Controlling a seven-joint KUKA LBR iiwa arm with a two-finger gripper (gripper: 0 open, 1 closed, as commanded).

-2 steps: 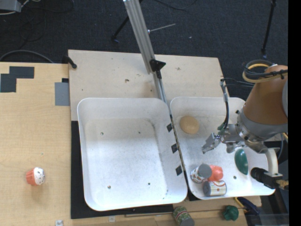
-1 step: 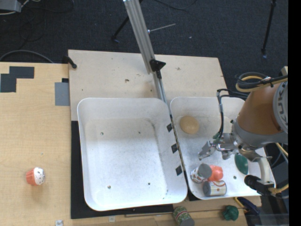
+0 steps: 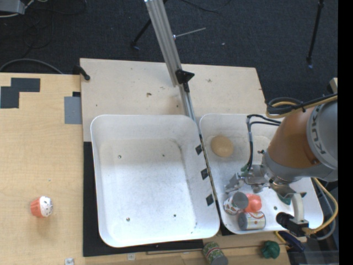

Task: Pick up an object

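Note:
The right bin [image 3: 212, 127] holds a tan round ball [image 3: 222, 146] near its back and a cluster near its front: an orange-red ball [image 3: 253, 203], a grey-and-white cup-like object [image 3: 235, 202] and a small can lying on its side [image 3: 251, 221]. My gripper [image 3: 246, 179] hangs low over the right bin, just above the front cluster and in front of the tan ball. Nothing shows between its fingers.
The left bin [image 3: 105, 148] lies beside the right one, with a metal rail [image 3: 168, 48] rising from the divider. A small red-and-white object [image 3: 41, 206] sits on the wooden bench at left. A green item [image 3: 269, 249] and a dark can [image 3: 213, 253] lie in front of the bins.

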